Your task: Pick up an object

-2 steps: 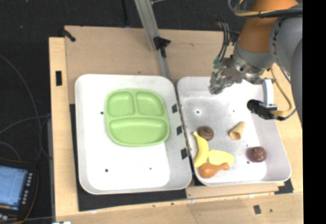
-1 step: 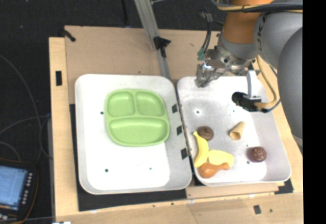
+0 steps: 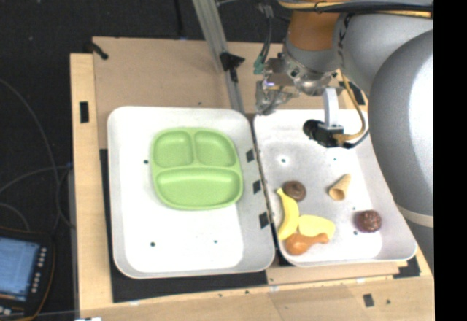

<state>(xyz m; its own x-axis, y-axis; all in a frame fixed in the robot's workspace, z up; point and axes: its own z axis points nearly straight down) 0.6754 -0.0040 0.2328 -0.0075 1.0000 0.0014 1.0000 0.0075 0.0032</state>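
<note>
The right bin (image 3: pixel 379 166) holds several small food toys. A brown donut (image 3: pixel 294 190) lies near its middle, and a tan cone (image 3: pixel 338 185) lies to its right. A yellow banana (image 3: pixel 287 211) runs along the left wall, with a yellow piece (image 3: pixel 316 225) and an orange piece (image 3: pixel 302 242) at the front. A dark red ball (image 3: pixel 368 221) sits at the front right. My gripper (image 3: pixel 271 99) hangs over the bin's back left corner, well behind all the toys and above the rim, with nothing seen in it.
A green divided plate (image 3: pixel 196 168) lies in the left bin (image 3: pixel 131 239). A slanted metal post (image 3: pixel 208 17) rises behind the bins. A black cable fitting (image 3: pixel 321 131) hangs from the arm over the right bin's back.
</note>
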